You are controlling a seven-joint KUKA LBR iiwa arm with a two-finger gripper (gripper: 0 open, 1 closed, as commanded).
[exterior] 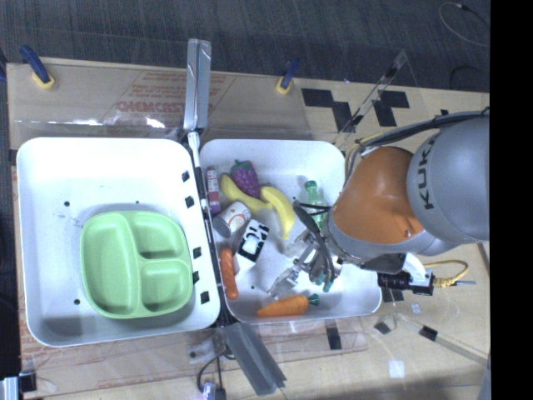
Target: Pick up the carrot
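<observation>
- Carrot (285,307) lies lengthwise along the right bin (275,150) near wall.
- Tool (301,273) hovers just above it, jaws apart, holding nothing.
- Advise descending, fingers straddling the carrot's middle, clear of the wall.

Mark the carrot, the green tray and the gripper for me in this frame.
carrot (283,307): camera view, middle of its orange body.
green tray (93,283): camera view, bare floor of its large left compartment.
gripper (301,269): camera view, midway between its fingertips.
</observation>
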